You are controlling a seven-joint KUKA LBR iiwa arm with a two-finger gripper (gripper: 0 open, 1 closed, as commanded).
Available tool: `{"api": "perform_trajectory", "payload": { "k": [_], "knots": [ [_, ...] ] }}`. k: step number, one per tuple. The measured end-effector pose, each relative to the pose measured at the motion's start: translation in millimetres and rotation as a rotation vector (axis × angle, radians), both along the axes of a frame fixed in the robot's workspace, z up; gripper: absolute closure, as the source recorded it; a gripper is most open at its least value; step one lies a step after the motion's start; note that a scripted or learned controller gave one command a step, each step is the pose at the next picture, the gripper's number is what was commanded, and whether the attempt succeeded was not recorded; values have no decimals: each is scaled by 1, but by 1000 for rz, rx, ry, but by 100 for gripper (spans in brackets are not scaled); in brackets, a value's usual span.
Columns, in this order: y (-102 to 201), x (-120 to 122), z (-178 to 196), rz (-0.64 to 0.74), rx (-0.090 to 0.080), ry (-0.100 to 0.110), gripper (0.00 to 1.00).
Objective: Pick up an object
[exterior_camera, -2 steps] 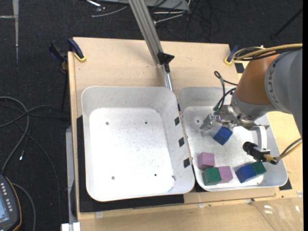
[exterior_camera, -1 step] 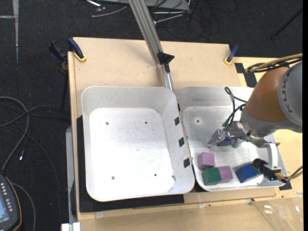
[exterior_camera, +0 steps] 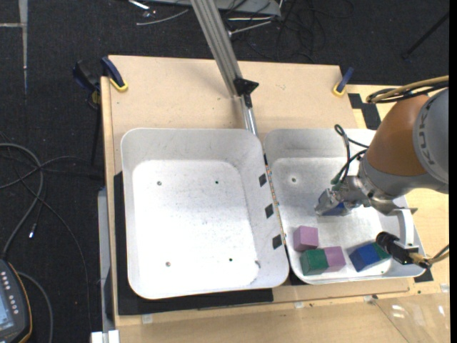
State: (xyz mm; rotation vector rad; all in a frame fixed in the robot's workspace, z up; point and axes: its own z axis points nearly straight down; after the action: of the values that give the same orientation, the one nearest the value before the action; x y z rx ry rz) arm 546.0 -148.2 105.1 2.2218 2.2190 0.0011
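**Inspector:** Camera view first, please. Where do the pickable objects sit?

**Operator:** I take the right bin point(exterior_camera: 285, 156) as my landmark. Four blocks lie on its floor, all toward its near edge. A light purple block point(exterior_camera: 306, 236) sits just behind a green block point(exterior_camera: 313, 261). A magenta block point(exterior_camera: 334, 257) touches the green one on the side away from the left bin. A blue block point(exterior_camera: 365, 256) lies further along that same edge, slightly apart from the magenta one.

**Inspector:** And the gripper?

**Operator:** I see the gripper point(exterior_camera: 330, 204) low over the middle of the right bin's floor, behind the purple block and apart from it. I cannot tell from this angle whether its fingers are spread or pressed together, and I see no block between them.

**Inspector:** Surroundings?

**Operator:** The arm point(exterior_camera: 407, 148) crosses the right bin's far-right rim. The left bin point(exterior_camera: 136, 191) adjoins the right bin. Both rest on a wooden bench point(exterior_camera: 178, 91). A metal pole point(exterior_camera: 218, 38) slants away behind the right bin.
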Motion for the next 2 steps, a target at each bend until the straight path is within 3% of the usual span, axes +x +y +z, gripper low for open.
{"api": "perform_trajectory", "payload": {
  "k": [1, 2],
  "knots": [
    [-5, 11, -7, 2, 0, -3, 100],
    [114, 85, 95, 13, 3, -9, 100]
  ]
}}
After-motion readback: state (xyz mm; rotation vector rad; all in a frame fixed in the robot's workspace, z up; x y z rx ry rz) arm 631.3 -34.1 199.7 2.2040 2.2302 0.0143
